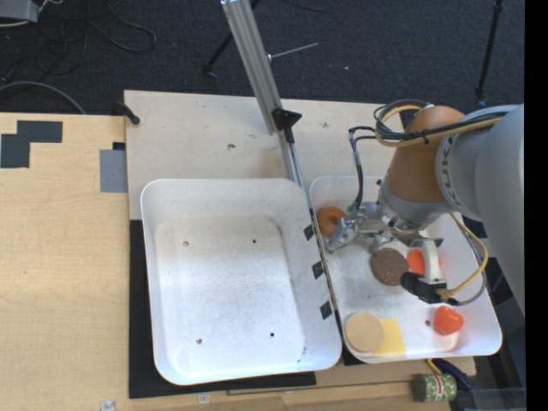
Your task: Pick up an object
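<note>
Left to right: the left bin [171, 197], lower centre-left of frame, has only dark specks on its floor and no objects in it.

Right bin [492, 336] holds every candidate. An orange-brown ring, looks like a doughnut [330, 222], lies at the bin's upper-left corner, just by the divider between bins. A tan disc [364, 331] sits at the bin's bottom-left, touching a yellow slab [393, 338] on its right. A dark brown disc [390, 266] lies mid-bin. Right of it is an orange-red piece [416, 259], partly hidden by arm hardware. A red-orange rounded object [447, 320] sits lower right, near the rim.

The gripper [340, 234] is down in the right bin, right beside the doughnut. Can't tell whether it's spread or closed: the metal parts blur together, and nothing is visibly clamped between them.

Progress, my read: the approach is done and the arm is low at a target, most likely the doughnut. No confirmed grasp and no lift, and every object rests on the bin floor. Left: secure a grip and raise the object clear. Task is early-to-mid, not complete.

Outside the bins, a small green can [437, 388] lies on the tabletop [205, 135] at bottom right.
</note>
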Action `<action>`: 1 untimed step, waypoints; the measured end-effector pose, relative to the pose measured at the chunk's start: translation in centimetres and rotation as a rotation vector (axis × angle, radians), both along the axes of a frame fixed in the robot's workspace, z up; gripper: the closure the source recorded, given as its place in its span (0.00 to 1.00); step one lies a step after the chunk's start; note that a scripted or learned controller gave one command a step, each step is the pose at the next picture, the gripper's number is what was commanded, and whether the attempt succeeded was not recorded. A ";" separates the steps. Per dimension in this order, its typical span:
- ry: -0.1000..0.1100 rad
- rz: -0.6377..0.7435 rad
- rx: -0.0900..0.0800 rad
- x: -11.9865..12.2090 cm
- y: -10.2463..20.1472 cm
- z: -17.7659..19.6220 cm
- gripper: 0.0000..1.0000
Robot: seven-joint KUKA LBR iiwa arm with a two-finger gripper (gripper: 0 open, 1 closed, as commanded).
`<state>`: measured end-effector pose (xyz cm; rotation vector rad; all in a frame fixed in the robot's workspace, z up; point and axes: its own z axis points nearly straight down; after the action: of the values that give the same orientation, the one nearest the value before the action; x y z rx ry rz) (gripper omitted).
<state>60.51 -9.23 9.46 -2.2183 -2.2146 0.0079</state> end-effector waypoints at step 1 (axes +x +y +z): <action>-0.004 -0.007 -0.001 0.1 -0.2 1.3 1.00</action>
<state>60.59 -9.46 10.78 -2.2282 -2.2096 0.0042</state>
